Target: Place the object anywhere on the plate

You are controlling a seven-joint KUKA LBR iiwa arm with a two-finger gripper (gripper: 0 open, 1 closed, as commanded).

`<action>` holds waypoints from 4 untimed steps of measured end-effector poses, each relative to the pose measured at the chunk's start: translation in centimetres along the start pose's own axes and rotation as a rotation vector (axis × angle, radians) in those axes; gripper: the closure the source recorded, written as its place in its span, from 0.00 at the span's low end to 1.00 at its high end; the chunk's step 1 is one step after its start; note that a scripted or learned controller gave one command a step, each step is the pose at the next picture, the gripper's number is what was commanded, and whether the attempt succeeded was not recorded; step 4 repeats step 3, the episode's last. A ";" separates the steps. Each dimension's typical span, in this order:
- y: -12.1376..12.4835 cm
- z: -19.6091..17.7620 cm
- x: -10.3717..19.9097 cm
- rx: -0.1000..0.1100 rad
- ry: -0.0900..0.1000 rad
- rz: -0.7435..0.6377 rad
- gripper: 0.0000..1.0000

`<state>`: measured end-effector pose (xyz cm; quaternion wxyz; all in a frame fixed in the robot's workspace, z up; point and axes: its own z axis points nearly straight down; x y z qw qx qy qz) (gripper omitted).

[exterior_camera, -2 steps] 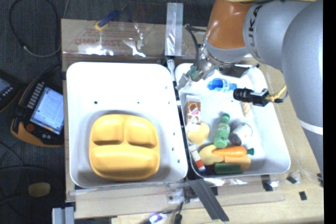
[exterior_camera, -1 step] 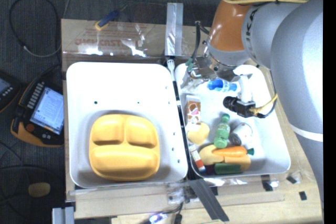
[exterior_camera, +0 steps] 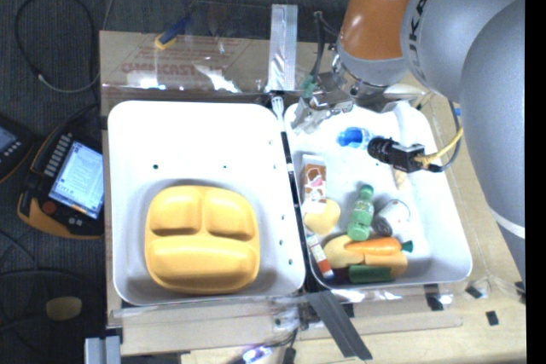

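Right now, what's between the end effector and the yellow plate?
In the camera view: the divider where the bins meet and bare white bin floor separate the end effector from the yellow sectioned plate.

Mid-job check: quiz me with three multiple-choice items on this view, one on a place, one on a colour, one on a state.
1. Where is the yellow compartmented plastic plate?
A. left white bin
B. right white bin
C. on the floor

2. What colour is the small plastic bottle?
A. red
B. green
C. black

3. What lies on the plate?
A. a toy carrot
B. the bottle
C. nothing

Key: 1 A, it sits in the left white bin. 2 B, its body is green. 3 C, the compartments are bare; the toys lie in the right white bin.
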<state>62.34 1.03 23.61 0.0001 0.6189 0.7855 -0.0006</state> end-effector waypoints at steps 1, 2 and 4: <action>3.3 5.2 -5.4 0.001 -0.003 -0.112 1.00; 2.0 5.3 -9.2 0.002 -0.003 0.383 1.00; -9.5 14.5 -9.6 -0.010 -0.001 0.344 1.00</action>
